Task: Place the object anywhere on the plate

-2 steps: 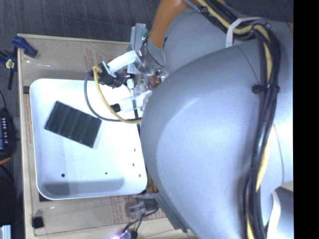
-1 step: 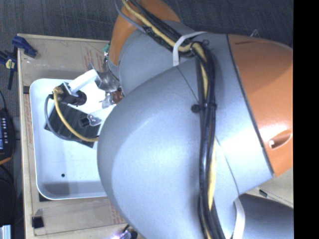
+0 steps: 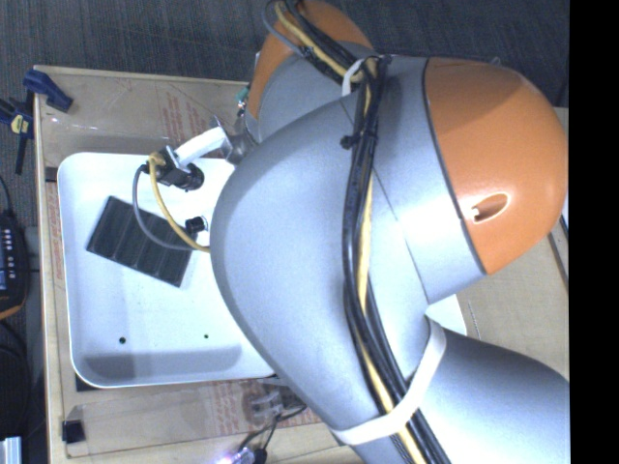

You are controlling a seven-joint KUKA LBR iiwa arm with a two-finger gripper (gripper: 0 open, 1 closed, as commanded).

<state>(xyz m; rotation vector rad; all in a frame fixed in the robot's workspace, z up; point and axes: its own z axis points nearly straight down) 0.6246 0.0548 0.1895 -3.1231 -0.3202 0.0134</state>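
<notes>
The dark ribbed slab (image 3: 138, 239), possibly the object, is lying flat in the white bin (image 3: 82, 298); the arm (image 3: 319, 259) is hiding the jaws, so I cannot tell their state.

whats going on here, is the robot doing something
A grey and orange robot arm leans in over a white bin, blocking much of the view. A flat black ribbed rectangle lies on the bin floor, to the view's left of the arm. Whether the arm is carrying anything can't be made out from this angle.
</notes>
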